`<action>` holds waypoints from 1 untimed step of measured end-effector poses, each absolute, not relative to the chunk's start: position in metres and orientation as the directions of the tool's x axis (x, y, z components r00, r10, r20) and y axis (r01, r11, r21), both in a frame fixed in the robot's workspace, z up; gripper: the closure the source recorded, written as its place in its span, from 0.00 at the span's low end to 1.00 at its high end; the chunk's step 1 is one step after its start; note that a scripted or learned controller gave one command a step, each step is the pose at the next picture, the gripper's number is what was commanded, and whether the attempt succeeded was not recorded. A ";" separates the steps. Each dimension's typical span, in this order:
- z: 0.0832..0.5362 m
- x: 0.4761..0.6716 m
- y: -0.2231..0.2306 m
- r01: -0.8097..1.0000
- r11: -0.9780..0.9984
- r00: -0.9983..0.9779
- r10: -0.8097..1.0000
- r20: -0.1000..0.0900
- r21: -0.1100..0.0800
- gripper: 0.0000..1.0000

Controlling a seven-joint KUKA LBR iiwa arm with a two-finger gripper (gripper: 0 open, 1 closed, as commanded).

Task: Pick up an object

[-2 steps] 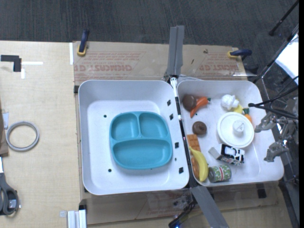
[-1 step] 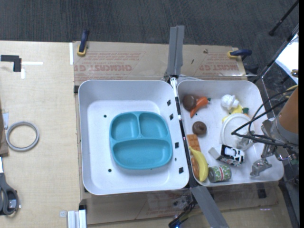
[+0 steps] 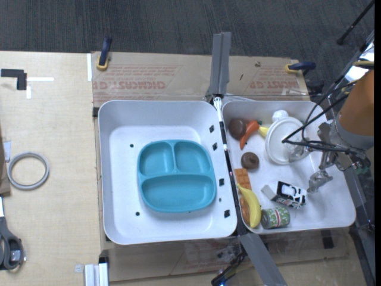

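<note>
Overhead, a light wooden bench (image 3: 47,219) carries two shallow white bins side by side on a sheet of printed cardboard (image 3: 155,79). The left bin (image 3: 113,177) holds a blue three-section plate (image 3: 177,176), lying flat near its middle. The right bin (image 3: 333,210) is crowded: a white bowl (image 3: 280,139) sits toward its far side, a banana (image 3: 250,206) lies along the near left wall, and a green can (image 3: 275,218) rests on its side just beside the banana's lower end. A small black-and-white carton (image 3: 292,194) lies near the can. Two brown round objects, possibly toy fruit or doughnuts, sit farther back: one (image 3: 237,127) by the far left corner, the other (image 3: 250,160) nearer the middle, with an orange carrot-shaped piece (image 3: 249,132) between the first and the bowl. The grey arm (image 3: 348,133) reaches in from the right, trailing black cables, and its gripper (image 3: 319,180) hangs over the bin's right half, just beside the carton; nothing is seen between its fingers, and how far apart they stand cannot be told. On the bench's left, a grey ring (image 3: 27,170) lies well apart from the bins.
</note>
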State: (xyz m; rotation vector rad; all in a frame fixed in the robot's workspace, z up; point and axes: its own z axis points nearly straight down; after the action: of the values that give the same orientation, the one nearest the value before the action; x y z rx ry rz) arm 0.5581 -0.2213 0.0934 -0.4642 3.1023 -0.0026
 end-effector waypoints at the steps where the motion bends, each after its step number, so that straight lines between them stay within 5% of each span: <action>1: 0.093 0.608 -0.148 -0.244 0.970 -0.970 -0.244 -0.004 0.000 0.00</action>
State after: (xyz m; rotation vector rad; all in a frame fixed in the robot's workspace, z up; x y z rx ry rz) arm 0.6082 -0.1480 0.0927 -0.3858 3.1142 0.0010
